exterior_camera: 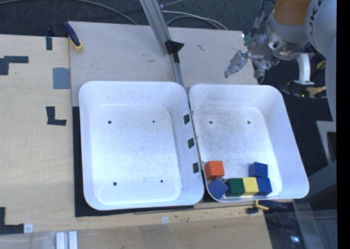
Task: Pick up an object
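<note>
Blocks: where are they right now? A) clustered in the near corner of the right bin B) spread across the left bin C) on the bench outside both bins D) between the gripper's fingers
A: the orange block, green block, yellow block and blue blocks sit bunched in the right bin, along its near edge, while the gripper hangs above the bin's far rim.

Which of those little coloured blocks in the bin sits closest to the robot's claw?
The orange block. It sits at the upper left of the cluster in the right bin, slightly nearer the gripper than the blue, green and yellow ones below it.
</note>
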Controlling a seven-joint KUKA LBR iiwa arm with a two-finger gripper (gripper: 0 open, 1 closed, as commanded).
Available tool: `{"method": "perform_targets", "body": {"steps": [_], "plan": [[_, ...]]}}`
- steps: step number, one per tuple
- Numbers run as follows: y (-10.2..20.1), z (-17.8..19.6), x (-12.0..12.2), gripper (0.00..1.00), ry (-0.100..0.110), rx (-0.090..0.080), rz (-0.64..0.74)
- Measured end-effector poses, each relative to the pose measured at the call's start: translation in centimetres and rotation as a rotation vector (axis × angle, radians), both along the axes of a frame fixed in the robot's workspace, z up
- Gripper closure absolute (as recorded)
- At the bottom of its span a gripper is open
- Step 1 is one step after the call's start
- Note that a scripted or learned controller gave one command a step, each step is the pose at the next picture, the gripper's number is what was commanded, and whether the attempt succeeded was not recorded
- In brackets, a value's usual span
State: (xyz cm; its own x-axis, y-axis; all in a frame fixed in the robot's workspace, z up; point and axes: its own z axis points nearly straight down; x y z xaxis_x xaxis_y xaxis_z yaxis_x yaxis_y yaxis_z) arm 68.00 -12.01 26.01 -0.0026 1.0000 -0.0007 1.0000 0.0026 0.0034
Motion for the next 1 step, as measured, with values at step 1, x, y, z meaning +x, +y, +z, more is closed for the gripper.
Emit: {"method": "perform_targets", "body": {"steps": [1], "plan": [[-1.5,-7.7,-6.68,0.0,0.017,0.001,-0.005]]}}
